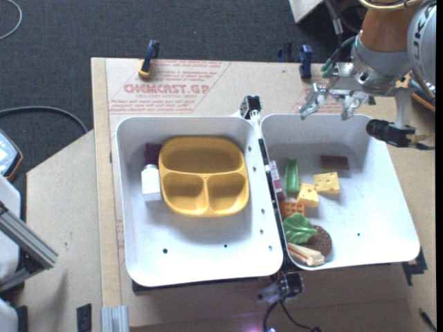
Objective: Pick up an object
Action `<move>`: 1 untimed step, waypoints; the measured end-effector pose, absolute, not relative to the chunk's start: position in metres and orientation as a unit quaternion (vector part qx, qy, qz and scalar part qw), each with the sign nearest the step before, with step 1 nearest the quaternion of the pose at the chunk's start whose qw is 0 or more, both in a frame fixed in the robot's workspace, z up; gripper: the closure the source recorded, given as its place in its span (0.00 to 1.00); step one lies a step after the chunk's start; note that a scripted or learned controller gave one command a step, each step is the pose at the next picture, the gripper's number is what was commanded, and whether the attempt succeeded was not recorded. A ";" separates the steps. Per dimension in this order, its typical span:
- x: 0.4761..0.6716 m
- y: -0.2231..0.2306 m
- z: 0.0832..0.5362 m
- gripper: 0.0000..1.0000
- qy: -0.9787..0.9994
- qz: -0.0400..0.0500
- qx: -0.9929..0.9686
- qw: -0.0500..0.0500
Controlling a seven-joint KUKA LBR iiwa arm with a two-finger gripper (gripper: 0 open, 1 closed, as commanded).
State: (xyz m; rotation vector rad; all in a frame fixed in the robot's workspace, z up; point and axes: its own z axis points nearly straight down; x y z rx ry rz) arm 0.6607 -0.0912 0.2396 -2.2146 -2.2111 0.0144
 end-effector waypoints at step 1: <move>0.663 -0.091 0.248 0.00 -0.707 0.000 -0.707 0.001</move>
